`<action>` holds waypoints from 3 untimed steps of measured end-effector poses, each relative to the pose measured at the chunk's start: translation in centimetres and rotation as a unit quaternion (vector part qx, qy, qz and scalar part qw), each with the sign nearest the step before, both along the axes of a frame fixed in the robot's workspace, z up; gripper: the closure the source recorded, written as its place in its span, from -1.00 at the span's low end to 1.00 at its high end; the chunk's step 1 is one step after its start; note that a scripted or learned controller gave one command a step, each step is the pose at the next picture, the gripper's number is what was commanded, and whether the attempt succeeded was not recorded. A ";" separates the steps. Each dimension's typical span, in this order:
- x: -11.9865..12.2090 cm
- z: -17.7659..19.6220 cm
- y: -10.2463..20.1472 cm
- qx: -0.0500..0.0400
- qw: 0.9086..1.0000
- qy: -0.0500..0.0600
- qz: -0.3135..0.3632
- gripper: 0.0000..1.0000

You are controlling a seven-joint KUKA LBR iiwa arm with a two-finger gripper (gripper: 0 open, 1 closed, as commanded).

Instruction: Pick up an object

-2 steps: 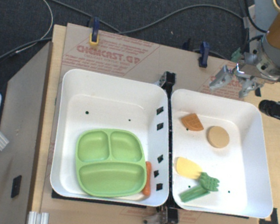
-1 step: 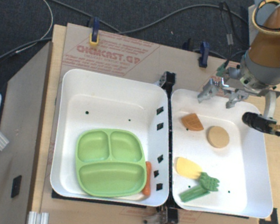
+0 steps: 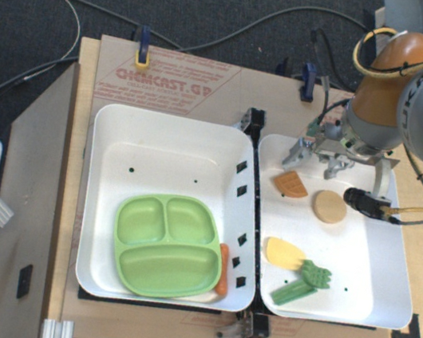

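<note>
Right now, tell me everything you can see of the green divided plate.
The green divided plate is a light green, rounded-rectangle tray that looks like plastic, with two small compartments at the back and one long one in front. It lies flat in the left bin, near its front. An orange piece lies against its right edge.

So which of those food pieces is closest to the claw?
The orange wedge, just below the gripper. The tan disc, yellow piece and broccoli lie farther off.

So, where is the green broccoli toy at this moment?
The broccoli toy lies in the right bin, near its front edge, just below and right of the yellow piece and far from the pincer.
</note>
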State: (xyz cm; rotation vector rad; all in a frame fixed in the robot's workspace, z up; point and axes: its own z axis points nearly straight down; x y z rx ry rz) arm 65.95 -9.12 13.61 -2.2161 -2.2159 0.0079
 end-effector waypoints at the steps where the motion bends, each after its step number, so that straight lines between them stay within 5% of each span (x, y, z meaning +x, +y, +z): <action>1: -0.1 -5.3 0.1 0.000 1.000 -0.001 0.000 -1.00; 2: 0.2 -3.7 0.2 0.000 1.000 -0.006 0.000 1.00; 3: -0.1 1.2 -0.5 -0.001 1.000 -0.007 0.000 1.00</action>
